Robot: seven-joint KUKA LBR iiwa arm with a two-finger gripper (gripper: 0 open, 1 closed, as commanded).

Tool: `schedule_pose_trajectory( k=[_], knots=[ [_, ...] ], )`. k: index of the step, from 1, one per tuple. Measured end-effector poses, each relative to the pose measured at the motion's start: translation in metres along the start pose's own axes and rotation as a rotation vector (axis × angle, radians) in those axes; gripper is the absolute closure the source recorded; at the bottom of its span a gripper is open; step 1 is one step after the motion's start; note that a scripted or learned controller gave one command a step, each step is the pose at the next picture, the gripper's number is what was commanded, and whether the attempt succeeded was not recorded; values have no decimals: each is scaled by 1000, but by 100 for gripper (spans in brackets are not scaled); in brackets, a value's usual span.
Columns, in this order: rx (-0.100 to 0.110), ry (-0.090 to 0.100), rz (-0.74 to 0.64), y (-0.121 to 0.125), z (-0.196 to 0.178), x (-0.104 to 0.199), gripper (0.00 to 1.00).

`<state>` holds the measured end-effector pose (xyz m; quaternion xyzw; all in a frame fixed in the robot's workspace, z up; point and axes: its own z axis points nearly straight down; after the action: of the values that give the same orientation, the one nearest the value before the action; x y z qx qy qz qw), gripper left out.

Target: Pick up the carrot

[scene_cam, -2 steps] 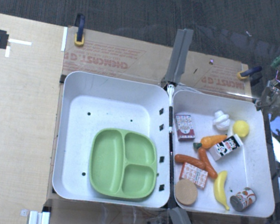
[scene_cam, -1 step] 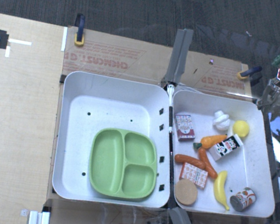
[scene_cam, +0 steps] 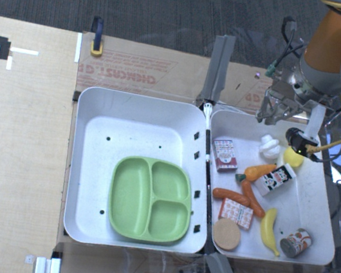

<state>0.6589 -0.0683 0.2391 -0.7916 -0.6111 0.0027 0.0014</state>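
The carrot (scene_cam: pixel 257 173) is short and orange with a green tip, and it lies in the middle of the right bin (scene_cam: pixel 327 212). Its right end touches a black-and-white carton (scene_cam: pixel 277 179). My gripper (scene_cam: pixel 273 116) hangs over the bin's back edge, well above and behind the carrot. It stands open with nothing between its fingers.
Around the carrot lie a white lump (scene_cam: pixel 268 145), a yellow piece (scene_cam: pixel 293 157), a red card pack (scene_cam: pixel 225 154), two red sausages (scene_cam: pixel 232 195), a red packet (scene_cam: pixel 236 213), a round biscuit (scene_cam: pixel 227 234), a banana (scene_cam: pixel 269 230) and a can (scene_cam: pixel 295 242). The left bin (scene_cam: pixel 89 151) holds a green divided plate (scene_cam: pixel 149 199).
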Motion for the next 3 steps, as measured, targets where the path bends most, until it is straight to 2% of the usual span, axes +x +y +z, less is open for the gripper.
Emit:
schedule_pose_trajectory(
  k=[1,2,3],
  knots=[
    [3,-3,-3,1,-6,0,100],
    [4,-4,-2,0,-6,0,0],
    [-2,1,-164,-19,134,-64,0]
  ],
)
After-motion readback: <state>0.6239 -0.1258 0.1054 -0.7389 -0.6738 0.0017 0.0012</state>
